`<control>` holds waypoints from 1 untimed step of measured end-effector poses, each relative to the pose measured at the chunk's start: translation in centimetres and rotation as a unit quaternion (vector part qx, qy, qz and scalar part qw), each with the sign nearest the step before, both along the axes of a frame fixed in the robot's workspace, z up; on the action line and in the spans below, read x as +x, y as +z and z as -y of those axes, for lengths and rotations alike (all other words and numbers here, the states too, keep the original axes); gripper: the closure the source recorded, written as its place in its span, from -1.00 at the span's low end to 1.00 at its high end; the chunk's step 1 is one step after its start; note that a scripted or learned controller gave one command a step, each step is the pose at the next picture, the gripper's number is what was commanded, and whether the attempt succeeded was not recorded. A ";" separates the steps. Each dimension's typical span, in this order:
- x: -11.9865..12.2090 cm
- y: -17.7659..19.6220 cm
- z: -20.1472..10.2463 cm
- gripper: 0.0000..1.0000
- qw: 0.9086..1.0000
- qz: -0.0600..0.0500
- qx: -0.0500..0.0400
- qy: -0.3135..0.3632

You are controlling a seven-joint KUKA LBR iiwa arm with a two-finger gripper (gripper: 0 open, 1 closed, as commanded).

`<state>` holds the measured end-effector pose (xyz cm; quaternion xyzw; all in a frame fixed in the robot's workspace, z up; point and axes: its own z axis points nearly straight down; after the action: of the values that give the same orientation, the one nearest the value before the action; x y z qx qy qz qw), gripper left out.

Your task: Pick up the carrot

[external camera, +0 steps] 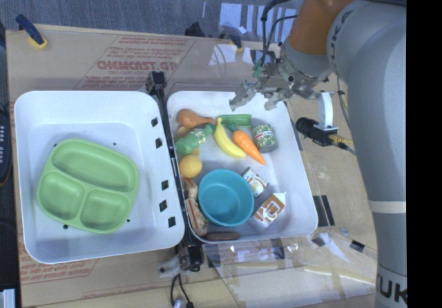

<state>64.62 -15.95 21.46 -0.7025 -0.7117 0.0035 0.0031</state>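
The carrot [248, 147] is orange with a green top and lies slanted in the right bin [295, 161], between a yellow banana [226, 140] and a small can [264, 137]. My gripper [257, 97] hangs above the bin's far edge, up and a little right of the carrot. Its two grey fingers [242, 99] are spread apart with nothing between them.
The right bin also holds a blue bowl [225, 197], a pear-shaped orange fruit [190, 119], a green bottle [190, 141], a lemon [190, 166] and small cartons [270, 208]. The left bin [27, 120] holds a green divided plate [86, 184]. The arm fills the right side.
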 end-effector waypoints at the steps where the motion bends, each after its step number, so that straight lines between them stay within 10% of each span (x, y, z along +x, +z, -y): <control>1: 0.8 -12.5 1.8 -1.00 1.000 -0.004 -0.001 0.003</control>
<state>65.40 -17.74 9.01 -0.7002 -0.7139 0.0068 0.0053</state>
